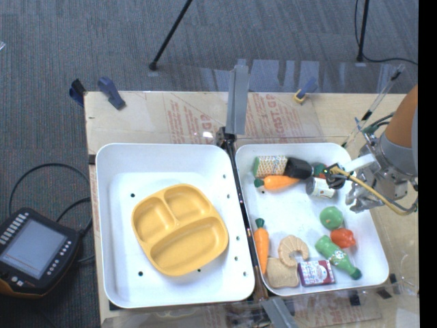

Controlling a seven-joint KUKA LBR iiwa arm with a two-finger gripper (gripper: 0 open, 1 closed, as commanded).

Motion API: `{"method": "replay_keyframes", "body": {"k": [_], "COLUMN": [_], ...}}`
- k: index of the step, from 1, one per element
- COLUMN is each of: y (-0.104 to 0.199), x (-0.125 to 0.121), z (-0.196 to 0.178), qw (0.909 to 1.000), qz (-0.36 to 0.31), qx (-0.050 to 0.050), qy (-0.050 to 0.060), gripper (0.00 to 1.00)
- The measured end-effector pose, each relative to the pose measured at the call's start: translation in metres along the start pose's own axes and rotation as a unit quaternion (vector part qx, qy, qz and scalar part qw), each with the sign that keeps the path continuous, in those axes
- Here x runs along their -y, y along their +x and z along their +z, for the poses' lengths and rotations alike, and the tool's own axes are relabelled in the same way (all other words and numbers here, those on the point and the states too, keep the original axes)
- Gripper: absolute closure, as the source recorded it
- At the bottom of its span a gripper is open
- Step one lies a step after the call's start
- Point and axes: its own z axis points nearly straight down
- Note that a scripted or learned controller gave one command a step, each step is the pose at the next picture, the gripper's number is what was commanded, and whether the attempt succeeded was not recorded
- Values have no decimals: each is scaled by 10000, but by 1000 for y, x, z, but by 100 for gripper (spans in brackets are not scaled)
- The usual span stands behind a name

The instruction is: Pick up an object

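The right bin (372, 234) holds several toy foods: a corn cob (271, 164), a black piece (298, 168), an orange carrot (281, 182), a small white can (322, 187), a green apple (332, 216), a red pepper (343, 238), a green bottle (339, 255), a second carrot (262, 246), a bagel (295, 248), a bread slice (279, 274) and a red packet (315, 272). My gripper (358, 198) hangs over the bin's right rim, just right of the can and above the apple. Nothing shows between its fingers.
The left bin (116, 183) holds a yellow divided plate (179, 229). A grey post (237, 104) stands behind the seam between the bins. A yellow cable (372, 190) loops by the wrist. A handheld pendant (31, 248) lies on the floor at the left.
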Motion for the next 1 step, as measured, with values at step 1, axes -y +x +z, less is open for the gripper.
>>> {"method": "replay_keyframes", "body": {"k": [1], "y": [-1], "x": [1], "z": [2], "qw": [10000], "qz": [-6], "qx": [23], "qy": [13], "gripper": [0]}}
